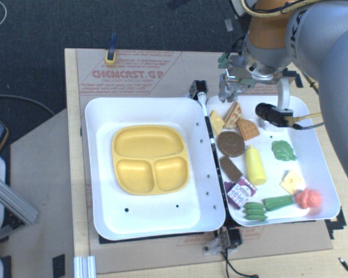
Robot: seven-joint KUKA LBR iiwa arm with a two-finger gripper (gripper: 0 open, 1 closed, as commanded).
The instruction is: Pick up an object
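Tool (231,91) hovers at right bin's (326,172) back edge.

Tray (149,158) in L bin (98,172); food maybe R.

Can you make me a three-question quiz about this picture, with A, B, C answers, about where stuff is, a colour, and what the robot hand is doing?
1. Where is the yellow tray?
A. in the left bin
B. in the right bin
C. on the floor

2. What colour is the bottle in the right bin?
A. blue
B. yellow
C. black

3. What is the gripper doing?
A. lifting the yellow tray
B. resting on the pink toy
C. hanging over the far left corner of the right bin, holding nothing

Answers:
1. A: the tray lies flat in the left bin.
2. B: the bottle is yellow, next to the brown round piece.
3. C: nothing sits between its fingers, and the toy food lies below and nearer the camera.
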